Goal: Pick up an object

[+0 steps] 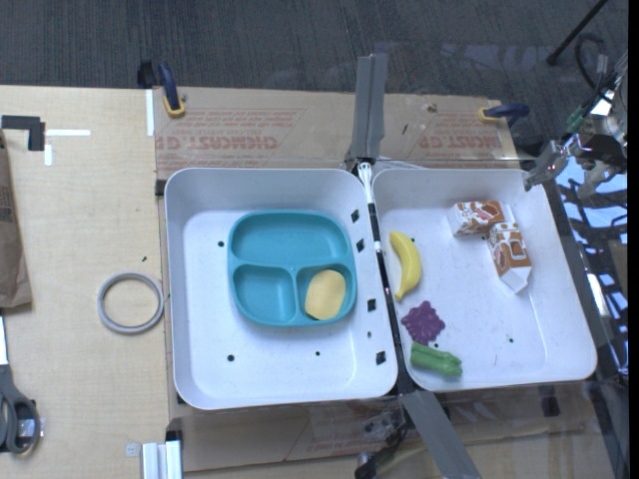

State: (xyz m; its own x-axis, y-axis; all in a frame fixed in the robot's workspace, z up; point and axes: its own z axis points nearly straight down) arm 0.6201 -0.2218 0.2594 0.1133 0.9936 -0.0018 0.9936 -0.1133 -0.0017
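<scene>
The right bin holds a yellow banana near its left wall. Below it lie a purple bunch of grapes and a green vegetable. Two orange-and-white snack packets lie touching at the bin's back right. In the left bin sits a teal divided plate with a round yellow item in its lower right compartment.
A metal divider post stands between the bins at the back. A tape ring, scissors and a brown bag lie on the bench to the left. Cables and metal hardware crowd the right edge.
</scene>
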